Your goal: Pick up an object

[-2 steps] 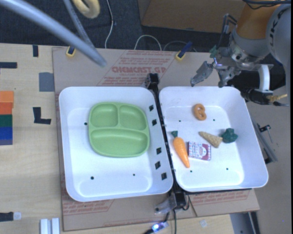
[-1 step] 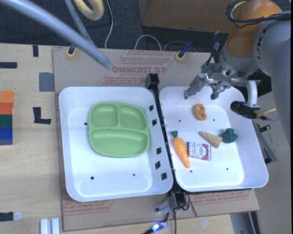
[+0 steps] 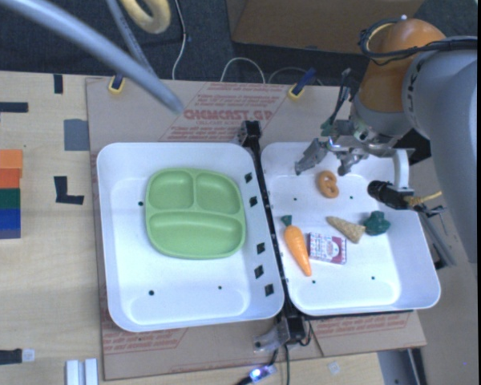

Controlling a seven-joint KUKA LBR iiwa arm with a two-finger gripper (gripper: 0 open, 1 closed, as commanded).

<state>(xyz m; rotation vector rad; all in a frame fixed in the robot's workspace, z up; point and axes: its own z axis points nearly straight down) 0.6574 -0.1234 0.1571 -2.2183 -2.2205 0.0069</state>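
gripper spread wide over the pretzel, far end of the right bin

the gripper (image 3: 330,159) hangs with its two fingers apart and nothing between them, just above the small brown pretzel (image 3: 329,184) near the far edge of the right bin (image 3: 401,291). that pretzel looks light, stiff and knobbly, probably best pinched across its narrow width. closer to the near edge lie a carrot (image 3: 297,249), a pink packet (image 3: 327,248), a tan wedge (image 3: 346,228) and a green piece (image 3: 376,223). left bin (image 3: 120,295) carries a green divided plate (image 3: 196,213).
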